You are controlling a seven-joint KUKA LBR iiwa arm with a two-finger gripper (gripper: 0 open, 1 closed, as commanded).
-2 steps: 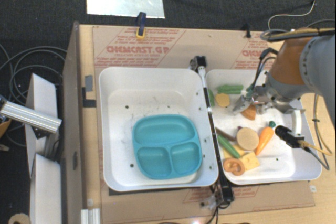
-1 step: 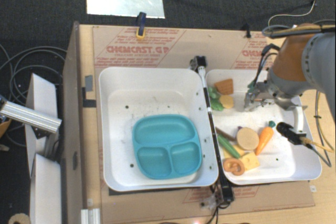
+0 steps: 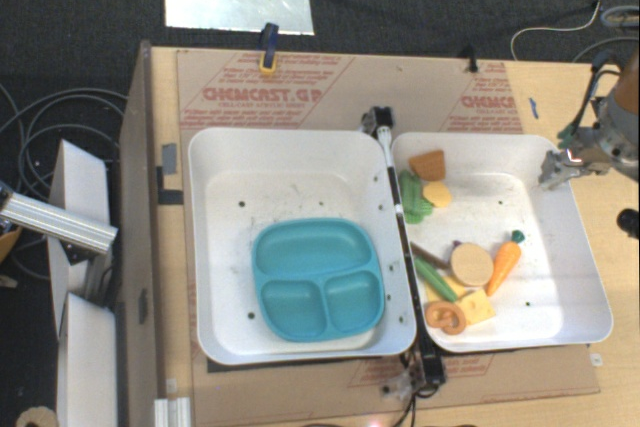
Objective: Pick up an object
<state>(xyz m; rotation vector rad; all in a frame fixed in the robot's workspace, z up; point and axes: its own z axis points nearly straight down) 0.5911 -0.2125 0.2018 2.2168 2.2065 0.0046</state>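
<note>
The hand (image 3: 556,167) is hovering at the right bin's (image 3: 585,245) edge, grip unreadable from here, needing to swing down toward the carrot (image 3: 504,262).

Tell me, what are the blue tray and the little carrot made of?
The blue tray looks like smooth moulded plastic: one even teal colour, rounded compartments, a soft sheen. The carrot seems to be a toy, probably plastic too, though painted wood is possible: its orange is flat and even, with a neat green tip. It is too small to tell for sure.
</note>
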